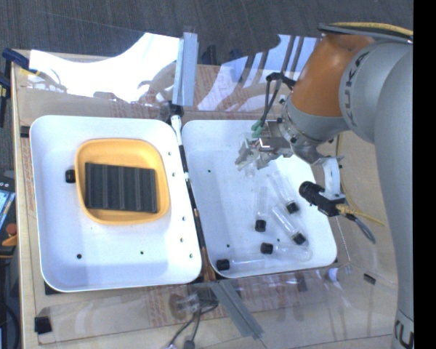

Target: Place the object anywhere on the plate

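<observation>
Arm: we see the grey arm point(378, 71) with its orange band entering from the right of the frame and bending over the right bin.
Gripper: we place the gripper point(251, 153) over the upper middle of the right bin point(211, 195), near that bin's top edge.
Jaws: we cannot tell from this view whether they are spread or pressed together; the metal parts blur against the white floor, and we see nothing clearly pinched.
Objects: we make out clear, see-through tubes with black ends point(285, 220) lying in the lower right part of the right bin, below the gripper and apart from it; small black pieces lie scattered near them.
Plate: we see the yellow plate point(120, 151) in the left bin point(51, 253), centre left of the frame, with a dark ribbed block point(121, 187) lying on it.
Small black piece: one point(70, 176) sits just beside the plate's left rim.
</observation>
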Robot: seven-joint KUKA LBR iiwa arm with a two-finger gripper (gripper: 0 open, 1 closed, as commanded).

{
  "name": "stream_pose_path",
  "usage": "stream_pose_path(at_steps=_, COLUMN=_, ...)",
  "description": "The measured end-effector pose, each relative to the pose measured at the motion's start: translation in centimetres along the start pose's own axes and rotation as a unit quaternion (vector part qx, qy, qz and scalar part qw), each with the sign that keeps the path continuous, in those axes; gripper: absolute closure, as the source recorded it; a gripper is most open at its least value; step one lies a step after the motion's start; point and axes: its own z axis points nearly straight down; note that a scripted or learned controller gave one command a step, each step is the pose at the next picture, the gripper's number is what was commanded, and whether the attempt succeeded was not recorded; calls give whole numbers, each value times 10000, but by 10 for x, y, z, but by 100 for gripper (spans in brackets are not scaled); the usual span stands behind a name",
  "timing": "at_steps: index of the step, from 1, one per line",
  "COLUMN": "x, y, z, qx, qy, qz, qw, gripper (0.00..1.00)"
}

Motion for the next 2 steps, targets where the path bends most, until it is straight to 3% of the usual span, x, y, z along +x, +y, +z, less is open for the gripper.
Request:
stream_pose_path(at_steps=1, x=37, y=12, z=-13, qx=1, qy=-3, qz=-664, qw=9978, gripper=100)
stream_pose_path(at_steps=2, x=37, y=12, z=-13, qx=0, qy=-3, qz=-663, qw=9978, gripper=0)
